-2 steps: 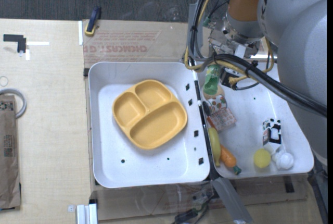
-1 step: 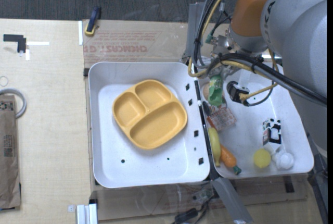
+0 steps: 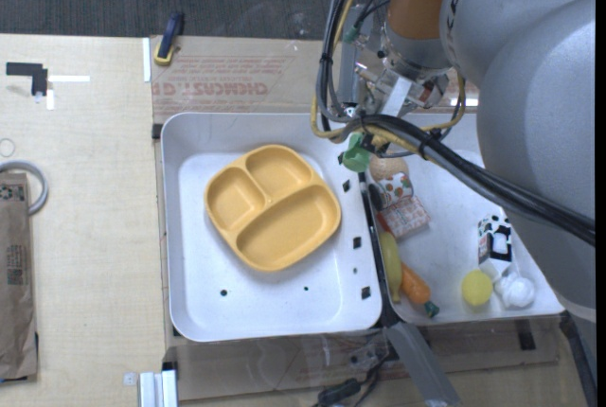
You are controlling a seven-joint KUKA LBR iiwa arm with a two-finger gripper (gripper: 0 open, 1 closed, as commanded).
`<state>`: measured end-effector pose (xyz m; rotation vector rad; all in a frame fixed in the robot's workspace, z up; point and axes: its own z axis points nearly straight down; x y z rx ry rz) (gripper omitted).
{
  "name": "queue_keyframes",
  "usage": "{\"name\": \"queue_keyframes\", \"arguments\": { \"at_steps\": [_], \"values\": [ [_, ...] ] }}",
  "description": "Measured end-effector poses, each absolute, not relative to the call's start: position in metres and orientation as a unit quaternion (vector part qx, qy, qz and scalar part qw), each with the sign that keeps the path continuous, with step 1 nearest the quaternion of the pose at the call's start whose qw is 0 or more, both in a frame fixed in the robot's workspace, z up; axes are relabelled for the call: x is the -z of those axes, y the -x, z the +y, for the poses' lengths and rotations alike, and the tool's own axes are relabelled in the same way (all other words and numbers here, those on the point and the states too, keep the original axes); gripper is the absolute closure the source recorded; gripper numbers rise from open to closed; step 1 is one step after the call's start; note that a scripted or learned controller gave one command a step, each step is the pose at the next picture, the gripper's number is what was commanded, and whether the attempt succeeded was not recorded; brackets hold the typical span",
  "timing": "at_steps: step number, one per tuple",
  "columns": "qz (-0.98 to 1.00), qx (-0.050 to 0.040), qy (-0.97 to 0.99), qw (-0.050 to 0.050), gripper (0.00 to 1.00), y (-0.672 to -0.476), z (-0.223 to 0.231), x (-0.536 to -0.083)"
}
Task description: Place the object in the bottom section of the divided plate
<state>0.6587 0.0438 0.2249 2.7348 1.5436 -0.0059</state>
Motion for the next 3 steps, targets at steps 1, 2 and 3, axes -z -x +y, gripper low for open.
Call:
{"name": "queue_keyframes", "arguments": {
  "at_steps": [1, 2, 3],
  "values": [
    [0.473, 0.002, -0.881, 0.001, 1.0, -0.641, 0.076, -0.272],
    [0.385, 0.0026, -0.923, 0.001, 1.0, -0.659, 0.155, -0.229],
    [0.373, 0.0019, -0.928, 0.001, 1.0, -0.649, 0.172, -0.261]
  ]
}}
